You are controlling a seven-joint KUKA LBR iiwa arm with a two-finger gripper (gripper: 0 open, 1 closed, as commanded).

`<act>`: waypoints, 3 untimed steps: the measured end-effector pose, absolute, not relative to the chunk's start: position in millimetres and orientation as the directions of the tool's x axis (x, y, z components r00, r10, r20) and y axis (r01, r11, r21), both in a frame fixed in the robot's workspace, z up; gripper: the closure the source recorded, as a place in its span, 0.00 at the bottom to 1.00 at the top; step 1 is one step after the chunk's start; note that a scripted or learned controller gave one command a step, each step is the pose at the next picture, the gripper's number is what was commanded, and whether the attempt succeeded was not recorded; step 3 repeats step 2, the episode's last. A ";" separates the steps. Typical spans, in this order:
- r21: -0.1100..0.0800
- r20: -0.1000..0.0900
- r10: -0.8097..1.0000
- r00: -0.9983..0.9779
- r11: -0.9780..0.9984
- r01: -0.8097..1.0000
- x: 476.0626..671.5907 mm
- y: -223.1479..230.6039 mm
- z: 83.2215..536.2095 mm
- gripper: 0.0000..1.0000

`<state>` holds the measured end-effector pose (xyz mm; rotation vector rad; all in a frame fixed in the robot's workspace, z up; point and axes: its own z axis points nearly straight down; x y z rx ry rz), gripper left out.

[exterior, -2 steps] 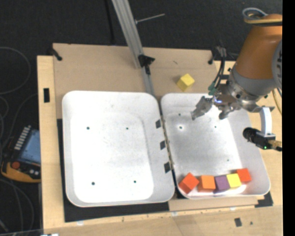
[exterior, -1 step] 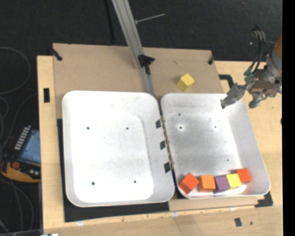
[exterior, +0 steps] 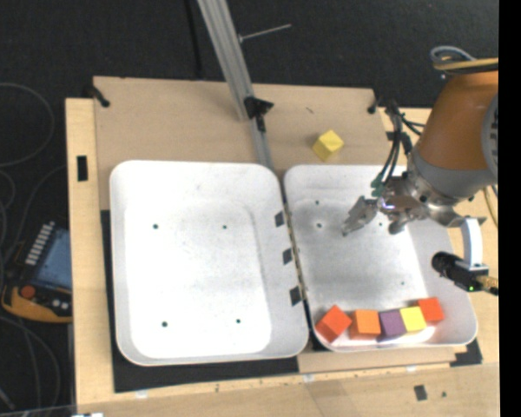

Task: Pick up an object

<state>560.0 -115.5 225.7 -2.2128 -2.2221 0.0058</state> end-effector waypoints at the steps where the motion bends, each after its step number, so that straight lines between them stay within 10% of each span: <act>1: -0.008 0.002 1.000 0.002 -0.002 1.000 520.8 -84.7 137.4 0.00; 2: 0.002 -0.003 1.000 0.003 -0.003 1.000 565.6 -146.1 97.0 0.00; 3: 0.002 -0.003 1.000 0.003 -0.003 1.000 565.6 -146.1 97.0 0.00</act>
